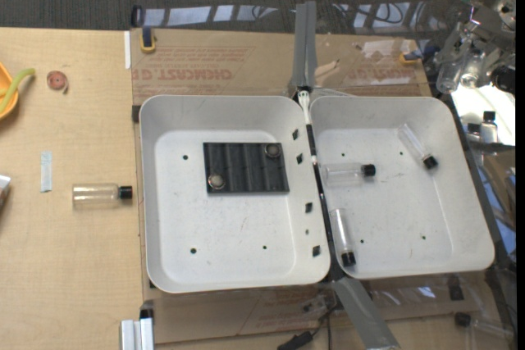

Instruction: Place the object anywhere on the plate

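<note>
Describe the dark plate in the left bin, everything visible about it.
The plate is a dark grey, nearly black rectangular slab with lengthwise ribs or grooves, lying flat on the floor of the left bin, toward its upper middle. It looks like matte plastic or metal. Two small round silvery pieces rest on it: one at its upper right corner, one near its lower left corner. Nothing else touches it.
</note>
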Controlling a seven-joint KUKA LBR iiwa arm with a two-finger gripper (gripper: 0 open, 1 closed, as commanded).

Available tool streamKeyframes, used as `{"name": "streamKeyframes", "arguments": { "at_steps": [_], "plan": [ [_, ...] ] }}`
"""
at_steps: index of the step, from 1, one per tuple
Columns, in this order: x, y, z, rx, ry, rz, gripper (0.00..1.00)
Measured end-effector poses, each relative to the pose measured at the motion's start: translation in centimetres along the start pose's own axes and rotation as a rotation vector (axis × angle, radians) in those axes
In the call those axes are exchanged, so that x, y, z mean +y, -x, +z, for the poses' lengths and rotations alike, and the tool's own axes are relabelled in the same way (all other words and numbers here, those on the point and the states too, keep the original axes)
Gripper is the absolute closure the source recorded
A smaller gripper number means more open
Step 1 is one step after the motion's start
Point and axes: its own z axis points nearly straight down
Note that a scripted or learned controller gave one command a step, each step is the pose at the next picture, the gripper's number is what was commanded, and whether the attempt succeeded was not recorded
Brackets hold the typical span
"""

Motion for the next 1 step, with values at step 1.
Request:
{"name": "streamKeyframes", "arguments": {
  "at_steps": [1],
  "plan": [
    [-9.16,-0.19,2.04,0.0,-0.002,0.023,1.0]
  ]
}}
